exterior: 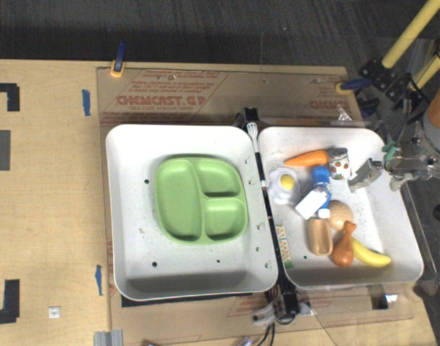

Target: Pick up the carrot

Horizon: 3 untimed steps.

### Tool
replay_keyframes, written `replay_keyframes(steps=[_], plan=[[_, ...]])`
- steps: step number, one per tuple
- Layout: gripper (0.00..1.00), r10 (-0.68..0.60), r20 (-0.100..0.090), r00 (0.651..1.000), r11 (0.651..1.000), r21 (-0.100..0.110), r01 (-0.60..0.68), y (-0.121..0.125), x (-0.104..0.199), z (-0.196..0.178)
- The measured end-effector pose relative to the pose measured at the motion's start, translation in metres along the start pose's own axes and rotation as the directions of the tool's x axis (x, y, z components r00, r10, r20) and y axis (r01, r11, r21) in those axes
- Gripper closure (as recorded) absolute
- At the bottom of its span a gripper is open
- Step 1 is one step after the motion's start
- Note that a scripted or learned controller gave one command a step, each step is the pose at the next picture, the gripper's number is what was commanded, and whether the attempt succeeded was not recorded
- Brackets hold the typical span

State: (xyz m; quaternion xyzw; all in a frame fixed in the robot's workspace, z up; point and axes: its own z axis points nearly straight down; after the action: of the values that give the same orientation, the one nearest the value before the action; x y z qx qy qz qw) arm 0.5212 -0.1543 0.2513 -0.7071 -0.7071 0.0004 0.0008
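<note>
The orange carrot (pixel 307 158) lies on its side near the back of the right bin (pixel 392 215), its tip pointing left. A small red-and-white can (pixel 339 164) stands right against its thick end. My gripper (pixel 379 176) hovers over the bin's right side, a hand's width to the right of the carrot and apart from it. Its fingers (pixel 362 174) are spread open with nothing between them.
In front of the carrot are a fried egg toy (pixel 283 184), a blue-and-white bottle (pixel 315 194), a beige ball (pixel 340 211), a bread roll (pixel 319 236), a drumstick (pixel 343 248) and a banana (pixel 370 255). A green divided plate (pixel 201 197) sits in the left bin (pixel 126 193).
</note>
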Motion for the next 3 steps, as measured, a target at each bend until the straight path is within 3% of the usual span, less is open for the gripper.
replay_keyframes(steps=[1, 2, 3], plan=[[0.0, 0.087, 0.0, 0.996, 0.996, -0.003, -0.087, 0.068, 0.036, 0.0], [0.0, -0.022, -0.001, 1.0, 1.0, -0.003, 0.022, 0.106, 0.05, 0.154], [0.0, 0.303, 0.002, 0.953, 0.953, 0.021, -0.303, 0.144, 0.052, 0.162]])
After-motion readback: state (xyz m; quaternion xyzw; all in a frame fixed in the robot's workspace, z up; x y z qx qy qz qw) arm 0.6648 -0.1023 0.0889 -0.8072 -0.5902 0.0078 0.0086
